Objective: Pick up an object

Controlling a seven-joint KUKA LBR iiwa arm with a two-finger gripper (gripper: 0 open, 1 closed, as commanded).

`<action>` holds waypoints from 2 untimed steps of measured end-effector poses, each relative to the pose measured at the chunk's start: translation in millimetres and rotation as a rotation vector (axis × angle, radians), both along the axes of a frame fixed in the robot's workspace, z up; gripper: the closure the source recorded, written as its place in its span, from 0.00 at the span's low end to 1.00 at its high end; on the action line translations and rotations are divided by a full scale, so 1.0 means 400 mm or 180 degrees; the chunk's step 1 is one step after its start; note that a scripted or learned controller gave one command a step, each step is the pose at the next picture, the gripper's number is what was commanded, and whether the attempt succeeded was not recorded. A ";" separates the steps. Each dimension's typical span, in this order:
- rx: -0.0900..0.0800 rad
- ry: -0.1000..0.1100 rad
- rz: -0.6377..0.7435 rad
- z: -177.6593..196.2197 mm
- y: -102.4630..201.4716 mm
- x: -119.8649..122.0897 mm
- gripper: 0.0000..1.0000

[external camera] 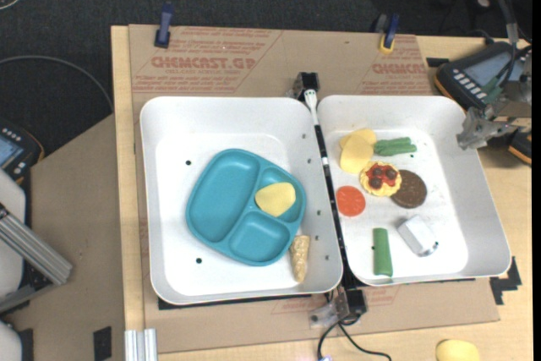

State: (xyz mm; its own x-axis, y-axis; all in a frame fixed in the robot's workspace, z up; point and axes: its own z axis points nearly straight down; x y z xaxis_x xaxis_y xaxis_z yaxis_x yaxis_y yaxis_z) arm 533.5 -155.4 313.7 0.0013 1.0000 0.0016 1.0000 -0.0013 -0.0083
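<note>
Cardboard covers the surface under our two white bins [152, 182]. Our pincer [475, 135] hovers at the right bin's far edge; we cannot tell its state. Nothing is grasped yet, so next we descend onto something like the green stick [382, 252].

The brown board [254, 55] beneath the bins carries red printing. "CHEMCAST" is legible at left, followed by unclear letters; the same word repeats, partly covered, at right.

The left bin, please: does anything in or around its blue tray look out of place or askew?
The blue divided tray sits rotated in the left bin. A tan bread-like piece lies outside it, off its lower right corner, while a pale yellow piece rests in a compartment.
</note>
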 end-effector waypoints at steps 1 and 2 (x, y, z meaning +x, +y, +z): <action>-0.0028 -0.0092 0.0009 0.579 -0.020 0.026 1.00; 0.0005 0.0009 -0.0011 0.256 -0.070 -0.106 1.00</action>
